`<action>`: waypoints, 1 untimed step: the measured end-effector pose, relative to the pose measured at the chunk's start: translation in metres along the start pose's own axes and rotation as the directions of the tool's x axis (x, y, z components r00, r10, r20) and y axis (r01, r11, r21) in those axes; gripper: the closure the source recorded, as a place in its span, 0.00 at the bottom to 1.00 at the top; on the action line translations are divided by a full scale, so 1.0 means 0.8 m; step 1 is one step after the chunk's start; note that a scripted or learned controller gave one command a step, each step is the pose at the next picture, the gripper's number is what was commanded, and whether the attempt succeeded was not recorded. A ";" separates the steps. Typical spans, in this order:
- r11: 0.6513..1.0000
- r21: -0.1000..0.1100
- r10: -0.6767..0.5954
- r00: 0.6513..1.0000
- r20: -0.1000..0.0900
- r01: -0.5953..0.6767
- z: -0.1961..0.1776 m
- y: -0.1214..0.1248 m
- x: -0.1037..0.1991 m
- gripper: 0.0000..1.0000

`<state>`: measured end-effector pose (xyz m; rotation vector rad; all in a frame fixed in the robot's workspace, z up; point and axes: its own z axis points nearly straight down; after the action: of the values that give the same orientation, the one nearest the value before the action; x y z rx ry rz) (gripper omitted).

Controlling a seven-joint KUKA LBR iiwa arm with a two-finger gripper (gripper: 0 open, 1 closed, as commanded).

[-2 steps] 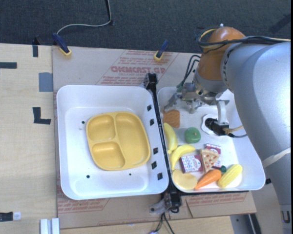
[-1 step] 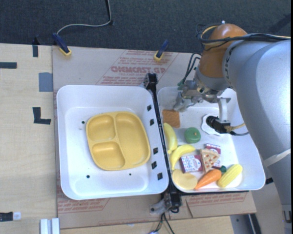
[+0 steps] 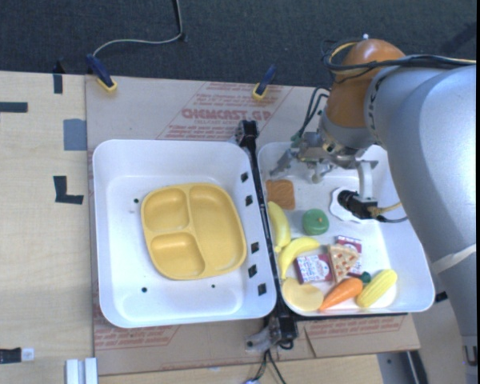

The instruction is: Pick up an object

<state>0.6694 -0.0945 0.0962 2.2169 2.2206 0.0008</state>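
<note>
Bench (image 3: 32,214) — light wood, frame left. Cardboard sheet (image 3: 208,114) lies on it, bearing two white bins — left bin (image 3: 112,238), right bin (image 3: 408,270).

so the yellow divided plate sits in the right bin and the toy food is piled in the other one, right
Not quite. The camera view shows the yellow divided plate in the left bin, not the right one. The toy food, such as the carrot and the corn, is piled in the right bin, where the gripper hangs.

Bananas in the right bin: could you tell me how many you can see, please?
2. One banana lies along the right bin's left wall; the second banana curves just below it. The arm may hide others.
</note>
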 end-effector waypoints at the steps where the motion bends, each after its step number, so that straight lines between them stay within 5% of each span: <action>1: 1.000 0.003 0.001 1.000 0.000 -0.001 0.014 -0.001 0.001 0.00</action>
<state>0.6685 -0.0938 0.0853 2.2190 2.2214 -0.0024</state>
